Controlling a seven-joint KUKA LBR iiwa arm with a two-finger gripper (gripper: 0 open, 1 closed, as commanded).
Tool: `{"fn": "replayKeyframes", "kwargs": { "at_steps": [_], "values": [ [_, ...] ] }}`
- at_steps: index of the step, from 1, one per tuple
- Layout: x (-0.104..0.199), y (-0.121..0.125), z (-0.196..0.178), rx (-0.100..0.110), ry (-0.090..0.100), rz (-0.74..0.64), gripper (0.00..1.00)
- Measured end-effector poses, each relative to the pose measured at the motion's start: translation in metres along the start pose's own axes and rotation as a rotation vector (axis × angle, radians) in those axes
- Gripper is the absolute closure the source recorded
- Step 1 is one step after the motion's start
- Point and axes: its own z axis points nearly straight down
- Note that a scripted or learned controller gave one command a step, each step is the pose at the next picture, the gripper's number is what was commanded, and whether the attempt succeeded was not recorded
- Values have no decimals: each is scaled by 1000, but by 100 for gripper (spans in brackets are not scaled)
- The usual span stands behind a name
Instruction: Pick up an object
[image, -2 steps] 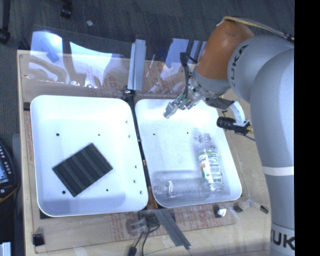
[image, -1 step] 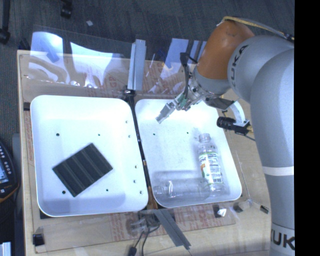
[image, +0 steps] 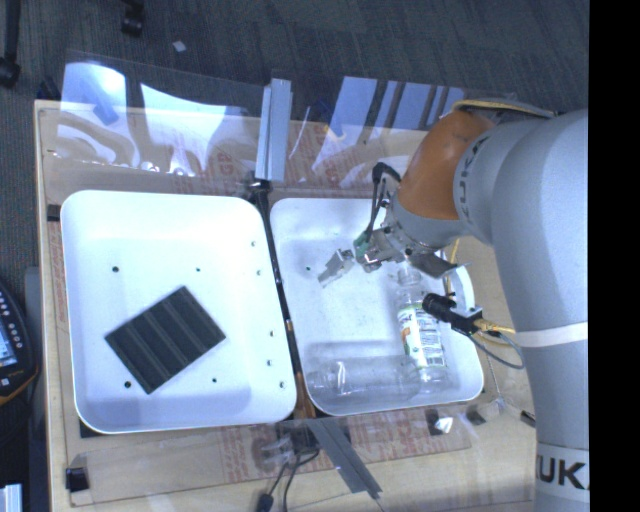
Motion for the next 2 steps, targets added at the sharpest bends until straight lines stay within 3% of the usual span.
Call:
{"fn": "replayKeyframes", "kwargs": {
  "at_steps": [1,2],
  "values": [
    [-28,-14,-11,-4,-3,-128,0],
    [-20,-47,-71,-4,-3,-164,0]
  ]
}}
